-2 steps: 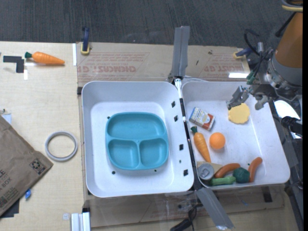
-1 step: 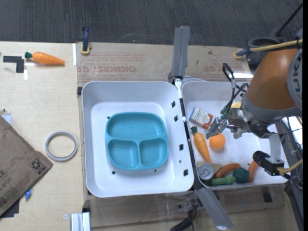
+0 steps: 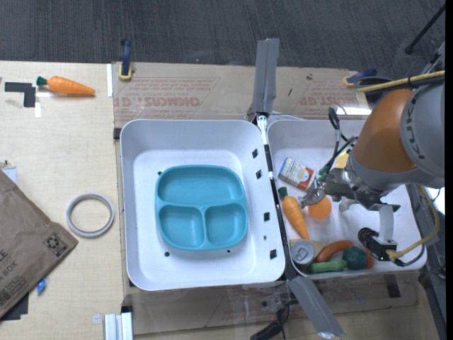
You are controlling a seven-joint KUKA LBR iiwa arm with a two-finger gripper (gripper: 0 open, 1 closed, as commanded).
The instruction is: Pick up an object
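My gripper (image 3: 316, 194) hangs low in the right bin (image 3: 403, 222), reached in from the right on the grey arm with its orange band (image 3: 386, 137). Directly under and touching its tip lies a small orange ball (image 3: 320, 210). A toy carrot (image 3: 294, 217) lies just left of the ball, pointing toward the front. A small white and orange carton (image 3: 295, 173) sits behind the carrot. Along the bin's front wall are a silver can (image 3: 302, 252), an orange-red sausage (image 3: 335, 248), a green pod (image 3: 328, 265) and a dark green piece (image 3: 358, 258).
The left bin (image 3: 141, 190) holds a teal divided plate (image 3: 202, 207). On the bench to the left are a grey ring (image 3: 90, 214), a second carrot (image 3: 67, 86) and a brown cardboard box (image 3: 25, 243). A black cable and hook (image 3: 379, 245) hang beside the wrist.
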